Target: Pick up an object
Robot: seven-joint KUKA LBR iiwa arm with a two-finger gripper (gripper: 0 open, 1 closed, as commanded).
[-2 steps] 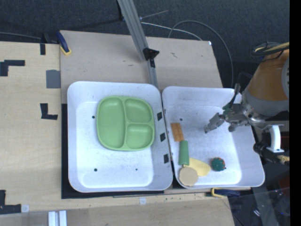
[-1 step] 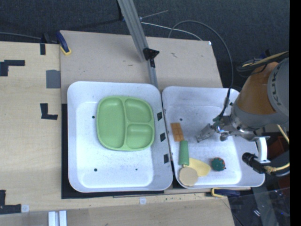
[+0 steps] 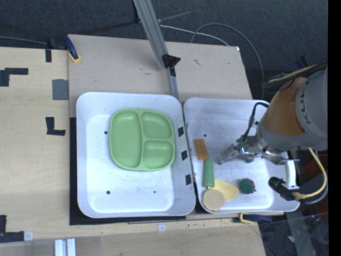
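The bench (image 3: 32, 159) runs across the view in pale wood, with a tan board laid over its middle and dark tape marks on its left part. On it sit two shallow white bins side by side. The left bin (image 3: 93, 196) holds a green divided plate (image 3: 141, 139), which lies flat in the upper middle of that bin with its three sections facing up. The right bin (image 3: 224, 113) holds the small things. The arm (image 3: 295, 113) comes in from the right, grey with an orange band, and hangs over the right half of the right bin. A metal pole (image 3: 152, 25) slants down from the top to the gap between the bins.

The claw (image 3: 226, 155) points left over the middle of the right bin; its fingers look spread apart with nothing between them, above bare bin floor.

Just left of the claw lies a small orange block (image 3: 200, 149), near the bin's left wall. Below it a green stick (image 3: 208, 173) lies upright along the view. At its lower end a tan round disc (image 3: 213, 199) touches a yellow piece (image 3: 227, 189). A small dark green ball (image 3: 246, 185) sits just right of the yellow piece, below the claw.
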